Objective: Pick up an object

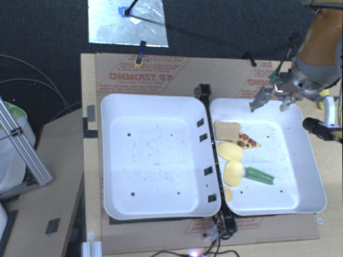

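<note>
White plastic is what you see most of: two shallow bins side by side on a bench topped with printed cardboard (161, 71). Your left bin (153, 154) shows a bare floor with a few dark specks. Your right bin (300, 159) holds all the items, gathered toward its left wall, next to the black clips (206, 138) that join the two bins.

Look there and you find a tan slice of bread (227, 130) nearest the far end. Just to its right lies a small pizza slice (247, 141) with red spots. Below the bread sits a yellow lemon-like piece (230, 152), and touching its lower edge is a second yellow piece (233, 173). A green pepper (260, 175) lies flat just beside that second piece, pointing away to the right. A small pale yellow bit (228, 195) rests at the left wall, near the front.

Your gripper (272, 101) hangs over the far rim of the right bin, well apart from every item. Its two fingers (258, 101) are spread wide with nothing between them. Above it you can see the grey wrist and the orange band (321, 31) of the arm, reaching in from the right
</note>
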Controlling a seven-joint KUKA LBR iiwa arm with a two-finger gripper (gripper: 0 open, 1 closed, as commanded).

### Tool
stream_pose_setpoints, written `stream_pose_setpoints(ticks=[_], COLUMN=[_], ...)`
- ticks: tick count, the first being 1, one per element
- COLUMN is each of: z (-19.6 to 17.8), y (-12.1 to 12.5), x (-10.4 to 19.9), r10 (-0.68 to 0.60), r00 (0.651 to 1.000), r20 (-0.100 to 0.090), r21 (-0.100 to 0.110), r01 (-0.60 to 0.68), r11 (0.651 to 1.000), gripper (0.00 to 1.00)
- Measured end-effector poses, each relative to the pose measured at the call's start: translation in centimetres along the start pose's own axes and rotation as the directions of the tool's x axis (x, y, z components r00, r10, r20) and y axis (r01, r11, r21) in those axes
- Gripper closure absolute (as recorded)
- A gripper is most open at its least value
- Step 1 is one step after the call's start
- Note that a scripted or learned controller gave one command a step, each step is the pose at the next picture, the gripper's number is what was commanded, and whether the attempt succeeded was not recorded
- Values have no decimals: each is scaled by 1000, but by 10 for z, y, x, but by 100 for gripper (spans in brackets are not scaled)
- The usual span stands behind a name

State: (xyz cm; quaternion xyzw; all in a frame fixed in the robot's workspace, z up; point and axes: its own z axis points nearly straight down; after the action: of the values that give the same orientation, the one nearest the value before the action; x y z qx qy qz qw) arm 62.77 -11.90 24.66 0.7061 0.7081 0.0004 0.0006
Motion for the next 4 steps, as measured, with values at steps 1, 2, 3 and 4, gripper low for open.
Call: stream_pose_setpoints(ticks=[1,2,3,4], z=[74,165,158,147], y=[-94,-26,-90,-86], x=[-16,-48,-26,-25], r10=[6,1,5,1], r00=[1000,1000,1000,1000], r20=[-3,-1,1,-1], r21=[13,-2,-9,-13], r01=[-6,-1,-5,-1], r11=[1000,1000,1000,1000], gripper=[0,0,0,100])
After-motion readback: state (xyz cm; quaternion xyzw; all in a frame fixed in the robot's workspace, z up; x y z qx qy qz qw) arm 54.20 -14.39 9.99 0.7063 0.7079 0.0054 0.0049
